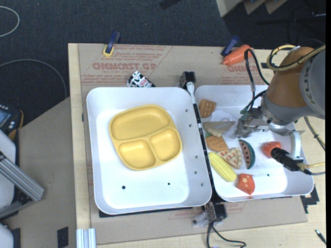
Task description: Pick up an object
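The two white bins sat side by side on the bench: the left bin (98, 138) carried a big yellow divided plate (145, 137), and the right bin (289, 187) was the busy one. In came the grey arm (295, 87) from the right, orange band showing, wrist low over the right bin's upper middle. The gripper (247, 126) was down among the toy food, just above the clutter near a pale flat piece (220, 126); whether its jaws were apart or together, I cannot tell, the metalwork ran together at that angle.

Candidates were lined up below it: the corn cob (222, 167), the watermelon slice (248, 154), the pizza wedge (232, 156), a waffle-like piece (208, 107), a red piece (246, 183) near the front wall, an orange-red one (270, 149) under the wrist.

Nothing showed between the fingers and every piece lay flat on the floor. By my call, the approach was made; grasp and lift were all left to do.
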Controlling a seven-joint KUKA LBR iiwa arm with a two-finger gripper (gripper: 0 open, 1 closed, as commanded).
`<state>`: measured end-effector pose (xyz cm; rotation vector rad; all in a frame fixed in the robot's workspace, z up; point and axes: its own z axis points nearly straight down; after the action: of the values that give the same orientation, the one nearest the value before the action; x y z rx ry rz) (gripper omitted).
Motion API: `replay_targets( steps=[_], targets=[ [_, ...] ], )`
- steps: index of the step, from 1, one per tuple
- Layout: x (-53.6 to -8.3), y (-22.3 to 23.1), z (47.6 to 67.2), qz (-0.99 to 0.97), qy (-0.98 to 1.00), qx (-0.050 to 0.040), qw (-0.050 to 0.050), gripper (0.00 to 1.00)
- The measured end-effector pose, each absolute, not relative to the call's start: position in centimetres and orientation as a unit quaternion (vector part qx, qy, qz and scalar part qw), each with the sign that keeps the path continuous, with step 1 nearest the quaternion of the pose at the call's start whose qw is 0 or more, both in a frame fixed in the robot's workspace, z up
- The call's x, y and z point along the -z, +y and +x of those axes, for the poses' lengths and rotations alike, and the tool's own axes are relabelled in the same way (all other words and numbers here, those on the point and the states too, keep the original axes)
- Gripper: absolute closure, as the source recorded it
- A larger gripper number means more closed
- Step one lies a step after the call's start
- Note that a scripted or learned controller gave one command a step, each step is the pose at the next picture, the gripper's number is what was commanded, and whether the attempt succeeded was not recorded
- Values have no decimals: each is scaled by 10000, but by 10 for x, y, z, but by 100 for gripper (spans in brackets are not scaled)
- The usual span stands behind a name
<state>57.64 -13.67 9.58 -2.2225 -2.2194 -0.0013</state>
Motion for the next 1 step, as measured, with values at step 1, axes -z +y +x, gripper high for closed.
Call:
replay_targets(
  steps=[1],
  targets=[
    [-140,-141,579,-7072,-7070,13,-28,100]
  ],
)
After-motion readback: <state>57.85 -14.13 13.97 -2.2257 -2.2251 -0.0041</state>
